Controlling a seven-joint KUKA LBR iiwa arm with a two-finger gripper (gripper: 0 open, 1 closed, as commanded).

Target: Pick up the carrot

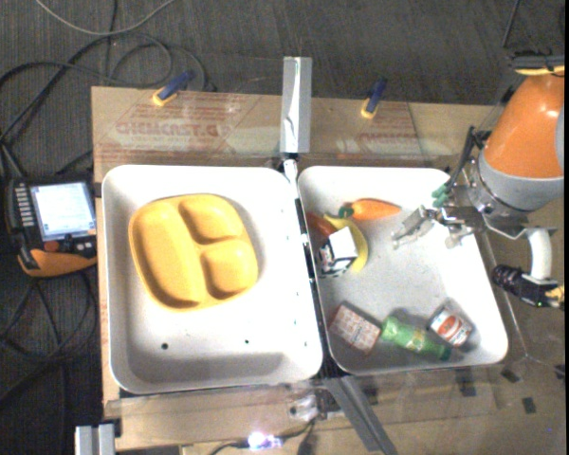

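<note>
- Carrot lies loose at twelve o'clock in the right bin, not yet lifted.
- Gripper hovers at its four o'clock, fingers apart, nothing between them; whole grasp remains.

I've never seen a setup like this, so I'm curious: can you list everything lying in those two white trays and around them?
Bins: two, white, side by side on the bench.
Divided plate: one, yellow, in the left bin.
Carrot: one, orange, top of the right bin.
Small box: one, white and black, on a yellow item below the carrot.
Packet: one, brownish, bottom of the right bin.
Bottle: one, green, beside the packet.
Can: one, red-labelled, by the bottle.
Screen device: one, left of the bench.
Gripper: one, grey, above the right bin, right of the carrot.
</note>
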